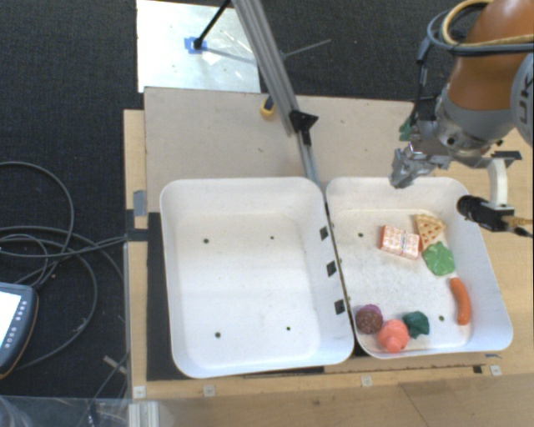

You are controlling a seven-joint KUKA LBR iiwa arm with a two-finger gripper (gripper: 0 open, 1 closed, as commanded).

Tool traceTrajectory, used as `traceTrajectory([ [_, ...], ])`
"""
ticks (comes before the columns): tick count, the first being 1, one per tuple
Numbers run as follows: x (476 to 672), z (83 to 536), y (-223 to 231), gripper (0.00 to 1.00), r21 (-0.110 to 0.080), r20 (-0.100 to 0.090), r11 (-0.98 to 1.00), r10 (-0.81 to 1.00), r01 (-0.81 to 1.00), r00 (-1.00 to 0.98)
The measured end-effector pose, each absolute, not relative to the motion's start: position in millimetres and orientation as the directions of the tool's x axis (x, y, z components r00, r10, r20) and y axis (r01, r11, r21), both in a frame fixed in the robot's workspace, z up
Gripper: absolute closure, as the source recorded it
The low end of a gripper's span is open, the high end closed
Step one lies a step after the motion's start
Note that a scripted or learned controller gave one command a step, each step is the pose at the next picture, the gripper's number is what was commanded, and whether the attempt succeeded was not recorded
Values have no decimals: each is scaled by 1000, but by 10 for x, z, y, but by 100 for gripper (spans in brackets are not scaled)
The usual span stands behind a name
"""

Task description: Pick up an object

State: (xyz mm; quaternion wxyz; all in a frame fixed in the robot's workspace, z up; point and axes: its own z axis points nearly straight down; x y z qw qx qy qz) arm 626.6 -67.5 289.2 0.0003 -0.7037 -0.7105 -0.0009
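Room for moving is widest over the left bin (pixel 242 275), whose floor shows bare white with a few small dark holes. Its rim touches the right bin (pixel 492 292) along a shared middle edge marked by dark tabs. Both bins sit on the tan table (pixel 209 133), with a strip of bare board behind them and a narrow lip in front. A slanted grey pole (pixel 275 67) crosses the back of the table and ends near the bins' shared corner.

All the loose things lie in the right bin, toward its right and front. Near the back sit a pink-and-white block (pixel 400 242) and, just beside it, an orange waffle-patterned wedge (pixel 429 228). A light green piece (pixel 439 259) lies just in front of the wedge, touching or nearly so. An orange sausage shape (pixel 460 301) lies along the right wall. At the front, a dark purple ball (pixel 369 318), a salmon-pink lump (pixel 394 335) and a dark green piece (pixel 415 324) cluster close together. The bin's left half and back left corner are bare.

The gripper (pixel 406 169) hangs over the back rim of the right bin, above and behind the pink-and-white block and apart from every object. Nothing shows between its fingers, and whether they are spread or closed I cannot tell from this angle. The grey arm with its orange band (pixel 501 25) rises from it toward the upper right.
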Motion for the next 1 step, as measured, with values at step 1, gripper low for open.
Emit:
traceTrajectory([
  [1, 5994, 2644, -208, 100, -3, 2, 10, 1000, 1000, -10],
])
